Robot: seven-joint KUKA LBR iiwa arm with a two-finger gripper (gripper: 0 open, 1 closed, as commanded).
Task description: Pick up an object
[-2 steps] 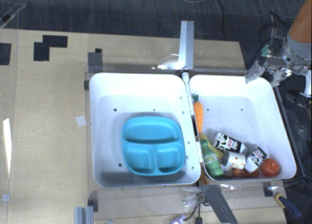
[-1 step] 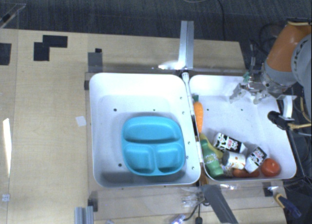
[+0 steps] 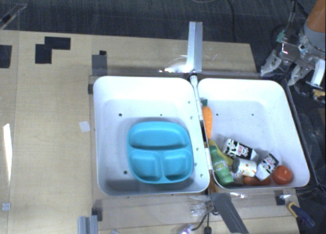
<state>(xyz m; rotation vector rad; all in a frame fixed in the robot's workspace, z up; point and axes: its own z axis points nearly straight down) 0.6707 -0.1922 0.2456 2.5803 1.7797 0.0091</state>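
Nearest the camera, along the front wall of the right bin (image 3: 285, 100), lies a cluster of small items. A red tomato (image 3: 282, 175) sits at the front right corner. Just left of it are a black-and-white carton (image 3: 268, 165), a pale can (image 3: 246, 167) and a second black-and-white carton (image 3: 238, 149), packed close together. A green bottle (image 3: 220, 165) lies at the front left corner, against the divider between the bins. Behind the bottle, an orange carrot (image 3: 207, 119) lies lengthwise along the same divider.

To the left, the left bin (image 3: 109, 105) holds a blue divided plate (image 3: 160, 151), which rests flat toward the front of that bin, with one long compartment at the back and two smaller ones in front.

Farther back, a grey metal post (image 3: 195, 47) stands upright where the two bins meet. Both bins sit on a light wooden bench (image 3: 46, 126).

At the far right, the gripper (image 3: 300, 70) hangs above the back right corner of the right bin, well apart from the items below. Its fingers are spread, with nothing between them. The arm's orange band (image 3: 317, 20) shows above it.
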